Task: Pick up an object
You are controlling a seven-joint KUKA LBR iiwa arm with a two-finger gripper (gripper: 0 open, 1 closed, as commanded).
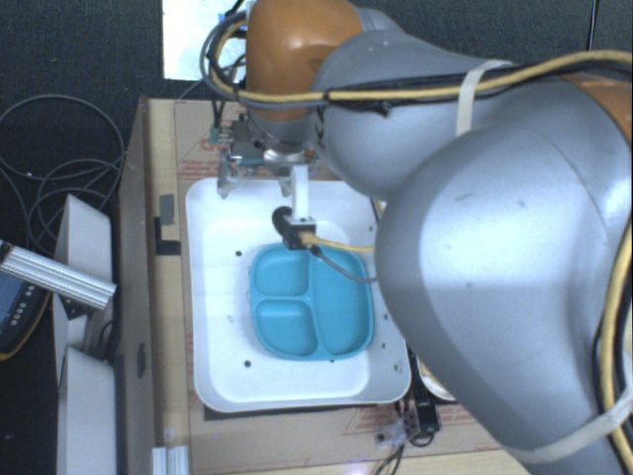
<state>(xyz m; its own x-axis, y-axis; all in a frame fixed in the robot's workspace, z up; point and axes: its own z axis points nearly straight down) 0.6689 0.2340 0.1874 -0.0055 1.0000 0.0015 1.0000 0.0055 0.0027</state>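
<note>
White bin [216,305], blue divided plate [312,310] near hand [265,169]

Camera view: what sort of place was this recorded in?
Probably a robotics lab: a grey industrial arm reaches over a white bin holding a blue divided tray, with loose cables lying beside the bench.

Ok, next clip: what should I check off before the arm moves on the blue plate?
1. Target: blue divided plate lies in the white bin: ok.
2. Pose: plate flat, compartments facing up: ok.
3. Alignment: gripper over the plate: not ok, it appears near the bin's far rim.
4. Load in the gripper: cannot tell.
</note>
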